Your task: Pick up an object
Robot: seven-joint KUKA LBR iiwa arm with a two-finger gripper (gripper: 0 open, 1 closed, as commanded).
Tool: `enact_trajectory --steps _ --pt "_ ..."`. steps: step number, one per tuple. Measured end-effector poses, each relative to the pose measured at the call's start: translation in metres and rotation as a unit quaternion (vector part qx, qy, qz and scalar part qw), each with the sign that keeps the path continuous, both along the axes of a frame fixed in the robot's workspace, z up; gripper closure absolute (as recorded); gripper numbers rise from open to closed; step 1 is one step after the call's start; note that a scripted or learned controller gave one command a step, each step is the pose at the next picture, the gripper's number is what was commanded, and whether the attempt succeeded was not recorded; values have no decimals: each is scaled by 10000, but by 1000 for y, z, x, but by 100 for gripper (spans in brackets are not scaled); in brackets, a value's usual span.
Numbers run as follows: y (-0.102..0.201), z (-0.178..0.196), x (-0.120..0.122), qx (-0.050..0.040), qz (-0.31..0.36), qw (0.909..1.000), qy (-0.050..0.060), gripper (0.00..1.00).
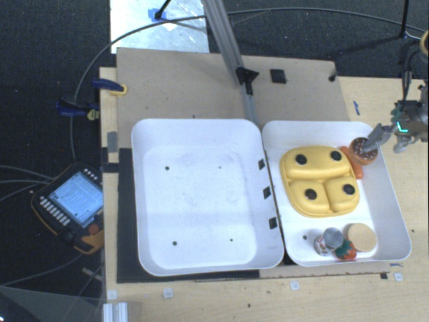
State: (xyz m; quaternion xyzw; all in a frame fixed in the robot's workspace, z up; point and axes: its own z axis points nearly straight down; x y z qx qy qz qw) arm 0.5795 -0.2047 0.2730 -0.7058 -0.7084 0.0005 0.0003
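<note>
The right bin (395, 213) holds a large yellow moulded piece (320, 180) with black dots in its middle. A small brown round object with an orange part (362, 151) lies at its upper right corner. Near the front wall sit a tan disc (362, 237), a small grey and red object (328, 241) and a green bit (346, 251). My gripper (389, 140) hangs over the bin's far right rim, just right of the brown object, open with nothing between its fingers.
The left bin (144, 180) sits beside the right one, with black clips (267, 192) along the shared wall. A slanted metal pole (224, 32) rises behind the bins. A control pendant (70, 200) and cables lie on the floor at left.
</note>
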Motion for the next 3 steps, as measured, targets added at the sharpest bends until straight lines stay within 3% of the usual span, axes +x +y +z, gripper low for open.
enact_trajectory --steps 1,3 --pt "0 2 1 -4 3 10000 -18 0" --pt "13 -118 7 6 3 10000 8 0"
